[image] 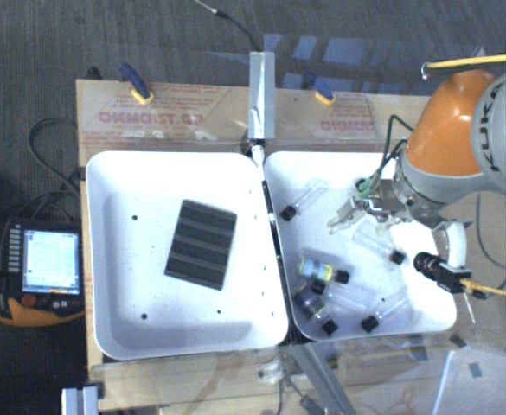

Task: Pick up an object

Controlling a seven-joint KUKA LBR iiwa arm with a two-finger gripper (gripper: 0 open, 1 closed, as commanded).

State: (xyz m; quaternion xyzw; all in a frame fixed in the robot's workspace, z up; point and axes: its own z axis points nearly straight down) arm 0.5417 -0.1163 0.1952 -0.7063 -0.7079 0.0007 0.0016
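The grey-and-orange arm's hand, grip state unclear, hovers over clear plastic vials in the right white bin.

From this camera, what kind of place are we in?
Probably a robotics lab bin-picking cell: two white bins, the left bin and the right bin, on a bench, a KUKA arm reaching in, and a teach pendant on the carpet.

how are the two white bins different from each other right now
The left bin bears one flat dark ribbed slab; the right bin bears several small clear vials with dark caps. The gripper is above the right bin, not the left. Both are shallow, white and side by side.
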